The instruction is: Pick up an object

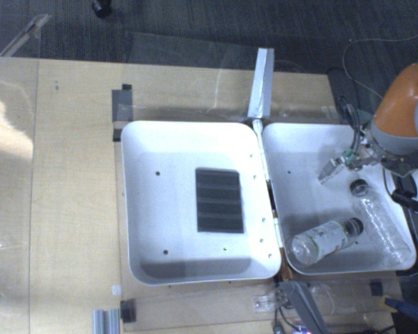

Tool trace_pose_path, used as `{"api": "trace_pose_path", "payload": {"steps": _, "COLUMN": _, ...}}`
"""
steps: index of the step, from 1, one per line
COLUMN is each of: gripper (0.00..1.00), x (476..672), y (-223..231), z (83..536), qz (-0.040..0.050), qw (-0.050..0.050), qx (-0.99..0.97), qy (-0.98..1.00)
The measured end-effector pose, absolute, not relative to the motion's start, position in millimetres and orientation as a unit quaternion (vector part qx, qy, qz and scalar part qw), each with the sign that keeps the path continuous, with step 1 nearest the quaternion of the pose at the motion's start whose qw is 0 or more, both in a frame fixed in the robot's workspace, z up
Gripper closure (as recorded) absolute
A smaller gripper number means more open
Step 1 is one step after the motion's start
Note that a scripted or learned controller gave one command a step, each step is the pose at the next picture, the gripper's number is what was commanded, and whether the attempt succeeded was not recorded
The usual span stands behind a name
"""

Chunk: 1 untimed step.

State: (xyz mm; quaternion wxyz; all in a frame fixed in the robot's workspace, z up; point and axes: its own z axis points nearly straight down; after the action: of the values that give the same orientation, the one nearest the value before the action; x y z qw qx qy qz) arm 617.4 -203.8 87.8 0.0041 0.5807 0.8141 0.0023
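- gripper (332, 168) low over right bin (292, 152), fingers spread, grasping nothing
- clear bottle (325, 239) lies on its side at bin's near edge, well apart
- second bottle (377, 214) beside arm

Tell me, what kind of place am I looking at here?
Probably a robotics lab or test cell. A robot arm with a gripper reaches over two white bins on a wooden bench, with plastic bottles in the right bin as practice objects.
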Motion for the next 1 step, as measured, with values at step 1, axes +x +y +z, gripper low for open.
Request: {"api": "trace_pose_path", "payload": {"steps": 1, "gripper": 0.00, "x": 614.5, "y": -204.4, "z": 99.9, "qz": 0.0015, "qw": 0.003, "qx": 0.571, "qy": 0.821}}
